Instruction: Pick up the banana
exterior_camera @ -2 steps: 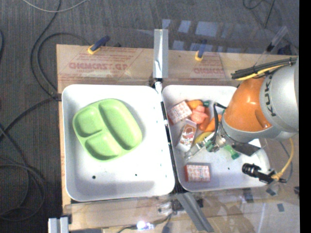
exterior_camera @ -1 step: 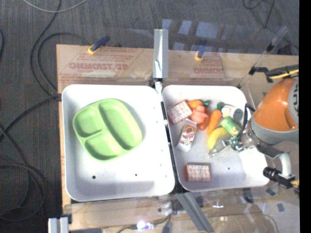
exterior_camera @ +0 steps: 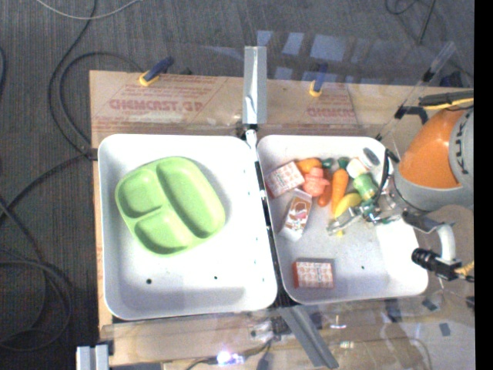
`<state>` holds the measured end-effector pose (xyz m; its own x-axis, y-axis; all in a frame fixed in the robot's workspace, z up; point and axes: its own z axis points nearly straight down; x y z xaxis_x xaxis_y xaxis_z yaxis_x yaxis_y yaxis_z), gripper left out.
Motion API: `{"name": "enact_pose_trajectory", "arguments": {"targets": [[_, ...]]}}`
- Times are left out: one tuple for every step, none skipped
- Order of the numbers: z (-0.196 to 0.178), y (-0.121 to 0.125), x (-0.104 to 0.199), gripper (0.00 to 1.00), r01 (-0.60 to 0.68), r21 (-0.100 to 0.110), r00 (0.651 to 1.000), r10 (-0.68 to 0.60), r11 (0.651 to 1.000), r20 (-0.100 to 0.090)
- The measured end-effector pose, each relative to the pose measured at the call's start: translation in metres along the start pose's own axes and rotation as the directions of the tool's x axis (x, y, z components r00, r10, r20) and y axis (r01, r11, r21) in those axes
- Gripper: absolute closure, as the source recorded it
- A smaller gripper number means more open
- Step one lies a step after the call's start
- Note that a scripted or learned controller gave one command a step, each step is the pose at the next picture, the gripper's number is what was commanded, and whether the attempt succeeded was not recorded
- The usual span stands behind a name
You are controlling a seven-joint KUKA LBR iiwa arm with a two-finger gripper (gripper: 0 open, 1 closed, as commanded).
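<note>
Two shallow white bins sit side by side on a brown board. The left bin (exterior_camera: 131,284) holds one item: a green divided plate (exterior_camera: 171,204), smooth plastic with rounded corners and three compartments. The right bin (exterior_camera: 385,272) holds a cluster of small toy foods at its far end and one item apart near its front.

Count in the right bin: three small printed cartons, one banana, one carrot, one pink item, and a few green and white pieces too crowded to separate. The first carton (exterior_camera: 285,178) lies flat, red and white, near the divider. The second, a milk-style carton (exterior_camera: 297,214) with a peaked top, lies just in front of it. The third carton (exterior_camera: 313,274), rectangular and red-patterned, lies alone toward the front wall. The carrot (exterior_camera: 339,186) is orange, tapered and smooth. The pink item (exterior_camera: 314,182) is lumpy; its identity cannot be told.

The banana (exterior_camera: 346,204) is yellow, short, slightly curved and glossy, lying just beside the carrot, between it and the gripper.

One gripper (exterior_camera: 344,220) reaches in from the right, its metal tips at the banana's front edge. Whether it is released or clenched cannot be told.
</note>
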<state>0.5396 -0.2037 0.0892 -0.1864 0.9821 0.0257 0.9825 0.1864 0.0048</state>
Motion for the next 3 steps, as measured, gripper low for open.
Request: {"name": "enact_pose_trajectory", "arguments": {"targets": [[0.0, 0.041, 0.022, 0.0, 0.172, 0.003, 0.984, -0.172, 0.985, 0.035], [-0.01, 0.043, 0.022, 1.0, 0.173, -0.001, 0.984, -0.173, 0.985, 0.039], [-0.111, 0.107, 0.103, 1.0, 0.146, 0.01, 0.989, -0.146, 0.989, 0.026]]}}
